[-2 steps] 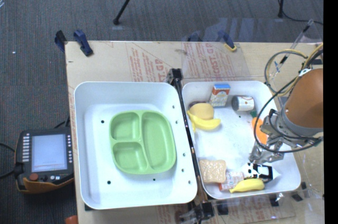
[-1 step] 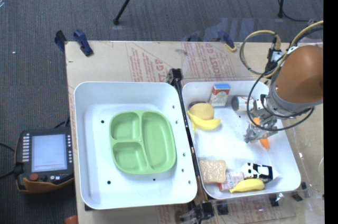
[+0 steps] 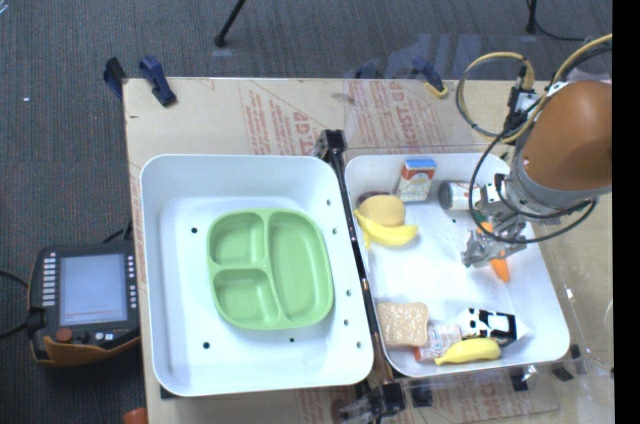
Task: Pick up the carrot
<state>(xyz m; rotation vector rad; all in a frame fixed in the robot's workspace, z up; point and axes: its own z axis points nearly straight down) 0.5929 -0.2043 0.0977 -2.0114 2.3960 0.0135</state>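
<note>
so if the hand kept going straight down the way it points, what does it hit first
Probably the carrot: the hand points down into the right bin, and the orange piece lies right at its tip. Depth is hard to judge from above.

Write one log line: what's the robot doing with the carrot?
stage: reaching | gripper over right bin | carrot beside fingertips | grasp: unclear

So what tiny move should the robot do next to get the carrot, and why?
Probably ease straight down a little and close on the carrot. The gripper sits right at it in the right bin, but the view does not show the carrot between its fingers.
</note>
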